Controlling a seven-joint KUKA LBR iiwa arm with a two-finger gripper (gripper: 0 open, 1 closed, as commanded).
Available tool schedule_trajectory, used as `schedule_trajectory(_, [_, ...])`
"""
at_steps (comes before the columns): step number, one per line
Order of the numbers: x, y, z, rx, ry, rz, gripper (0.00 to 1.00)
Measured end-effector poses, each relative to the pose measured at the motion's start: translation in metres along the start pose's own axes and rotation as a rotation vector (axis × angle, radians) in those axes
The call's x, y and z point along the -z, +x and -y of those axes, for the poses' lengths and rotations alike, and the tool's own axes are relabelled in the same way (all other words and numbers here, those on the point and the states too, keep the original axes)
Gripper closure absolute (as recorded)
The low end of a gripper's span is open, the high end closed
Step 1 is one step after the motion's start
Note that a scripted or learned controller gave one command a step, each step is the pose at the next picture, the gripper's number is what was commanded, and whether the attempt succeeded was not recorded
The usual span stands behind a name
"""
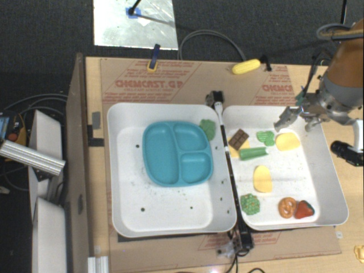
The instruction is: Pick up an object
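Observation:
The right bin (335, 201) holds several toy foods. At its far end lie a brown chocolate piece (239, 137), a green leafy piece (265, 136), a green pod (253, 152) and a round yellow piece (288, 141). Nearer the front are a yellow oval (262, 179), a broccoli (249, 203), a pretzel (287, 207) and a strawberry (305, 209). My gripper (296, 124) hangs over the bin's far right corner, just above the round yellow piece. Its fingers are spread open and hold nothing.
A blue divided plate (176, 153) lies in the left bin (128, 209), with a green toy (207, 129) at its far right edge. A yellow toy (245, 67) and a clamp (153, 58) sit on the cardboard behind the bins.

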State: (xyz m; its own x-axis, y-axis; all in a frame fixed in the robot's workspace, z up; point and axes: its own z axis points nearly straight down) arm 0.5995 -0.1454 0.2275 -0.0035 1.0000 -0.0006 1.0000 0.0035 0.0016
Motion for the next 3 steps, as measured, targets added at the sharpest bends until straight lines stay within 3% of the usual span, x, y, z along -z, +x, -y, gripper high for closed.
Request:
schedule_trajectory(1, [-0.013, 0.030, 0.061, -0.002, 0.006, -0.003, 0.00])
schedule_trajectory(2, [-0.048, 0.034, 0.061, -0.003, 0.004, -0.001, 0.00])
schedule_trajectory(3, [-0.042, 0.045, 0.071, 0.001, 0.001, -0.001, 0.00])
